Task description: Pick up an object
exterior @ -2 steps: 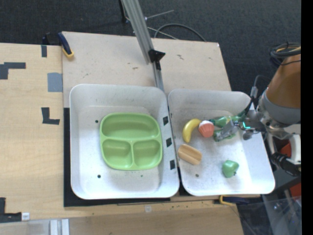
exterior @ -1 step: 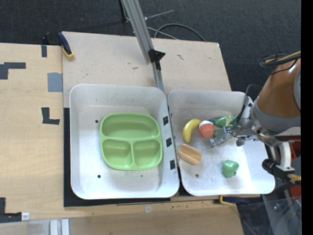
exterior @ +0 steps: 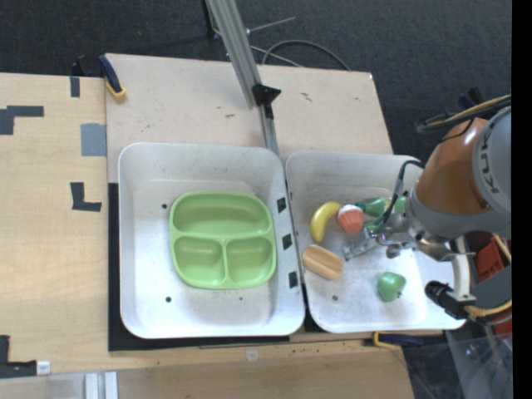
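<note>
In the right bin (exterior: 349, 166) lie a yellow banana (exterior: 323, 219), a red and white round object (exterior: 351, 219), a green object (exterior: 376, 207) partly hidden behind the gripper, a tan bread roll (exterior: 322, 262) and a green pepper (exterior: 391, 286). My gripper (exterior: 359, 245) reaches in from the right, low over the bin floor, just below the red and white object and right of the roll. Nothing shows between its fingers.
The left bin (exterior: 133, 223) holds a green divided plate (exterior: 223, 239). A metal pole (exterior: 237, 40) slants down to the bins' shared rim. The orange wrist band (exterior: 453, 177) hangs over the right bin's far right side.
</note>
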Action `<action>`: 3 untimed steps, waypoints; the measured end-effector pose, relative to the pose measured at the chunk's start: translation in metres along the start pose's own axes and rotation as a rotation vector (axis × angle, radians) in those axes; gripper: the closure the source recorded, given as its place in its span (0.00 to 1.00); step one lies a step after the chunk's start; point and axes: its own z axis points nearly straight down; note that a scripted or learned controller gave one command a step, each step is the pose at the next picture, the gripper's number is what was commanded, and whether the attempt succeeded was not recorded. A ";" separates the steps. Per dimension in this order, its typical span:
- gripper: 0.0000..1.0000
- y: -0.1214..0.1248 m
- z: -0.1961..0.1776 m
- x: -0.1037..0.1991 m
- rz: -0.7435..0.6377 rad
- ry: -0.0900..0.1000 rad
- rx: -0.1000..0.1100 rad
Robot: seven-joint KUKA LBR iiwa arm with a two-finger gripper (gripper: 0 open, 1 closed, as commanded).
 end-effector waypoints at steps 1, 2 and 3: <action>0.00 0.000 0.034 0.000 0.000 -0.002 -0.006; 1.00 0.000 0.023 0.001 0.000 -0.001 -0.005; 1.00 -0.002 -0.020 0.004 -0.001 -0.002 -0.009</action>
